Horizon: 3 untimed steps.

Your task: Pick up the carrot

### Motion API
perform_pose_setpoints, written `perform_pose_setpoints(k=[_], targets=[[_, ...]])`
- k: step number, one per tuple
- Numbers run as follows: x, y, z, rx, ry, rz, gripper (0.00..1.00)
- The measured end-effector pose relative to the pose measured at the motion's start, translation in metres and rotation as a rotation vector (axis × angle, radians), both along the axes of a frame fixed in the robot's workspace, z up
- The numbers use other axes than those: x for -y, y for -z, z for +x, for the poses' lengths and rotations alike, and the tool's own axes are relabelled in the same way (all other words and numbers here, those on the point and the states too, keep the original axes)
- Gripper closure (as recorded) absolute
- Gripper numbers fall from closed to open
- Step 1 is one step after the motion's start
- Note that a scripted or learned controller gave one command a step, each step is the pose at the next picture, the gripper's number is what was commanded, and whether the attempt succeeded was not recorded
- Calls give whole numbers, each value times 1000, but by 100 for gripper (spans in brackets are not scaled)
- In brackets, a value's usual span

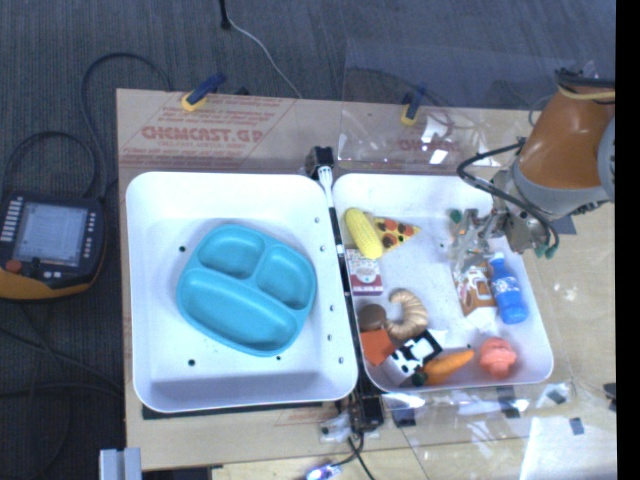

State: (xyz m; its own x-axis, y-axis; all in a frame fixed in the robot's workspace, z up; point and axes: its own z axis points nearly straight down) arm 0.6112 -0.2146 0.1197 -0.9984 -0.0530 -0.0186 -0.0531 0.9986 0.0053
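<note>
The carrot (448,364), orange with a green end, lies near the front edge of the right bin (440,193), between a black-and-white block (413,354) and a pink-red fruit (497,356). My gripper (470,230) hangs over the bin's right-hand part, well behind the carrot and above a brown snack packet (475,290). The grey arm with its orange band (568,138) reaches in from the right. Nothing shows in the gripper's grasp.
The right bin also holds a corn cob (362,233), a pizza slice (396,231), a red box (366,278), a croissant (408,310) and a blue bottle (508,290). The left bin (150,228) holds a blue divided plate (247,286). A teach pendant (48,243) lies far left.
</note>
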Motion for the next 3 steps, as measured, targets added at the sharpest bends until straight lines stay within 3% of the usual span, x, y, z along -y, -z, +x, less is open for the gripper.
perform_pose_setpoints(k=[1, 2, 3], targets=[[0, 0, 0, 0, 0, 0, 0], [-7, 31, 7, -10, 297, -4, 0], [-7, 20, 10, -1, 295, -8, 100]])
